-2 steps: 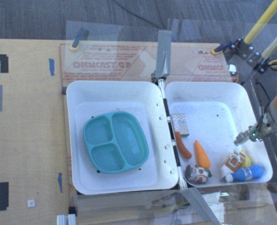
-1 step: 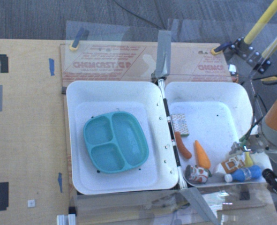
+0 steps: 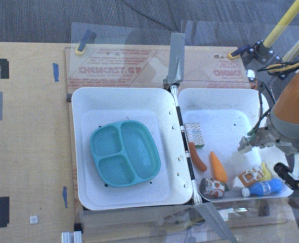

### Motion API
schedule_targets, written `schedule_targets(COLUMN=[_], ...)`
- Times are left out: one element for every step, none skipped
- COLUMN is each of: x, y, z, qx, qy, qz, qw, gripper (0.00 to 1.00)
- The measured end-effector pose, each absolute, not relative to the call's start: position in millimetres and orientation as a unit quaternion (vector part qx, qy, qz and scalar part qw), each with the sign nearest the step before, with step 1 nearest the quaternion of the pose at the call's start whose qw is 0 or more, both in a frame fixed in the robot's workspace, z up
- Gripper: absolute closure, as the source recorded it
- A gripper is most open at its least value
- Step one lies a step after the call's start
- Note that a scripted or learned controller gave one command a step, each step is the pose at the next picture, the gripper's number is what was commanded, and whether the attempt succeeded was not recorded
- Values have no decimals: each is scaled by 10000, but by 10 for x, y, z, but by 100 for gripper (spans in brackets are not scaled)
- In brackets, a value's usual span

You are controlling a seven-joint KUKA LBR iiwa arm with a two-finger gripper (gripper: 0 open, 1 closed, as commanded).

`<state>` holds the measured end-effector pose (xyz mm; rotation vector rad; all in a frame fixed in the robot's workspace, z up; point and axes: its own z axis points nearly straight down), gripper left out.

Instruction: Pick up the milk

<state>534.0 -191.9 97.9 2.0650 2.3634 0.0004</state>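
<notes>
Milk (image 3: 250, 177) is the little carton at the near edge of the right bin (image 3: 215, 101), tucked between carrot (image 3: 218, 167) and blue bottle (image 3: 263, 188). It looks light and a bit crushable, so I'd pinch its flat sides gently. Its label's too small to read; the board (image 3: 114, 67) behind says something like "CHEMCAST". My gripper (image 3: 250, 142) hangs above it, can't tell if it's open or closed.

Two shallow white plastic bins are set side by side on the wooden table (image 3: 28, 151). A teal three-compartment plastic tray (image 3: 125, 153) lies in the left bin (image 3: 83, 105). In the right bin (image 3: 220, 103), a patterned sponge block (image 3: 194, 134) sits by the left wall; nearer the front, an orange-red sausage-shaped toy (image 3: 197, 157), orange toy carrot (image 3: 218, 167) and small can (image 3: 213, 188) are found. The small orange-and-white milk carton (image 3: 251, 176) is at front right, a blue plastic bottle (image 3: 263, 188) just in front.
</notes>
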Motion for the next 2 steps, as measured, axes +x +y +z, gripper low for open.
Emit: schedule_targets(x=[5341,4871], y=[-1913,-2184], z=[977,907], qx=[6577,6592], qy=[7533,7519], qz=[0,29], qw=[12,-44], gripper=[0,0])
